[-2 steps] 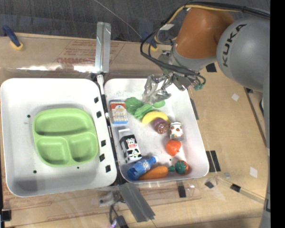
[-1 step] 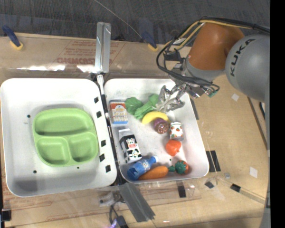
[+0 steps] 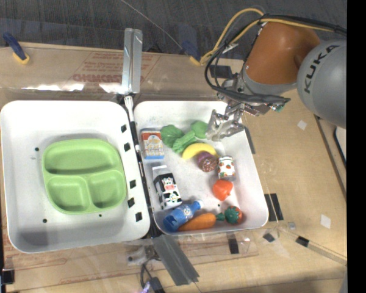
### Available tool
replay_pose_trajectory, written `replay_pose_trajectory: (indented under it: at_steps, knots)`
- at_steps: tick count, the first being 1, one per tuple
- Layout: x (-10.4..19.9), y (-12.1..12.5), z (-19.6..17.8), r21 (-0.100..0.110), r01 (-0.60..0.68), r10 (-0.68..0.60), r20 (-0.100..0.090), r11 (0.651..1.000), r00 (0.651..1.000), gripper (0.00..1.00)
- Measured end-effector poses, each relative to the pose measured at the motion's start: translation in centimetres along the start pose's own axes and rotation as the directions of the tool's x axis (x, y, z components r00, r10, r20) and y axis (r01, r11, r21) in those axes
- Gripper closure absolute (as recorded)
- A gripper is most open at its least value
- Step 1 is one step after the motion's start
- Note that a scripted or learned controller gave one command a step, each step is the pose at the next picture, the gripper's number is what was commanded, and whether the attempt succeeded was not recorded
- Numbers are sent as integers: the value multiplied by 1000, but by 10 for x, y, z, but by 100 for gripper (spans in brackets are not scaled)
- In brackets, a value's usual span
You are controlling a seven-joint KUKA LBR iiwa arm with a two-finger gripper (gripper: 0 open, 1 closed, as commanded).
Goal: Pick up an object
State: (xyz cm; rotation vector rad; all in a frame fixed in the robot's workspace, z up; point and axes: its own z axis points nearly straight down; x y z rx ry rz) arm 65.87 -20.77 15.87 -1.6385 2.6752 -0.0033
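Note:
The right bin (image 3: pixel 251 163) holds a heap of toy food and small packs. I see a green leafy toy (image 3: pixel 182 137), a yellow banana (image 3: pixel 199 149), a dark purple ball (image 3: pixel 207 161), a small can (image 3: pixel 226 167), a red tomato (image 3: pixel 222 189), a carrot (image 3: pixel 202 221), a blue bottle (image 3: pixel 180 216), a cow-print carton (image 3: pixel 167 190) and a red-and-white box (image 3: pixel 152 144). My gripper (image 3: pixel 224 126) hangs over the bin's far right part, just right of the green toy and above the banana. Nothing shows between its fingers.
The left bin (image 3: pixel 24 139) carries a green sectioned tray (image 3: pixel 82 174). A metal clamp (image 3: pixel 132 60) stands at the back between the bins. Cables loop over the orange wrist band (image 3: pixel 280 54). Bare wooden bench lies right of the bins.

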Motion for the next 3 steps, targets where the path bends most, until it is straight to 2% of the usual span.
replay_pose_trajectory:
  at_steps: [1,2,3]
  knots:
    - [1,2,-14,-1,495,-495,1,869,869,100]
    - [0,1,26,-6,629,-629,3,778,778,100]
    - [-57,27,-93,10,642,-642,-4,767,767,100]
